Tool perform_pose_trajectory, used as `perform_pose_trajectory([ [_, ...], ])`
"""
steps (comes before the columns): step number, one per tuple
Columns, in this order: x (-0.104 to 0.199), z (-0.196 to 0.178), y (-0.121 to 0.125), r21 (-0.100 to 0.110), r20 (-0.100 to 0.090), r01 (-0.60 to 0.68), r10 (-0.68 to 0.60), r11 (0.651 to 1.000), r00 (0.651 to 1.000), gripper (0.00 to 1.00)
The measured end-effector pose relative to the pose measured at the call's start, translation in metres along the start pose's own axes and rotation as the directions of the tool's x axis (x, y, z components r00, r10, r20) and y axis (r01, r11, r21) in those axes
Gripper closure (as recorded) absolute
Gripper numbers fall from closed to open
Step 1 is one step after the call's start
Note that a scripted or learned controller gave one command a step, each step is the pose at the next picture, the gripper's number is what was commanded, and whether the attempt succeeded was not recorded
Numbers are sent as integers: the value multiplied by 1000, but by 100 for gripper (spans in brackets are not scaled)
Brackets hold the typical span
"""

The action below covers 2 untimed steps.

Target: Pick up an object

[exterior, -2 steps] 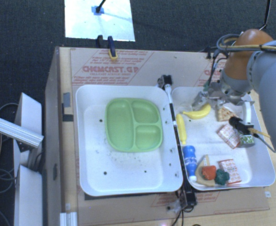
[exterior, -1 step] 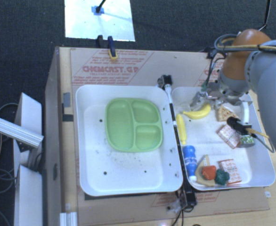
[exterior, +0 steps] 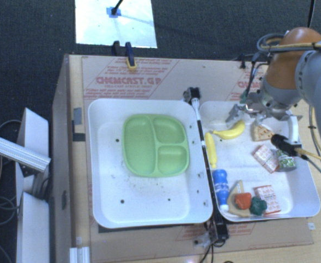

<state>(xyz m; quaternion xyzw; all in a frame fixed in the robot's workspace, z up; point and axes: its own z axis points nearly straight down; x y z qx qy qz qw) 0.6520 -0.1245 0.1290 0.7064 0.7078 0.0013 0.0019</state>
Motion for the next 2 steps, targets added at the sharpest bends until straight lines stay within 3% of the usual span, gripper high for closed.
perform_pose_trajectory([
  [1, -17, 45, 16, 3, 0, 0, 0, 1000, 1000, 0],
  [2, -17, 33, 18, -1, 1, 2, -2, 1000, 1000, 100],
])
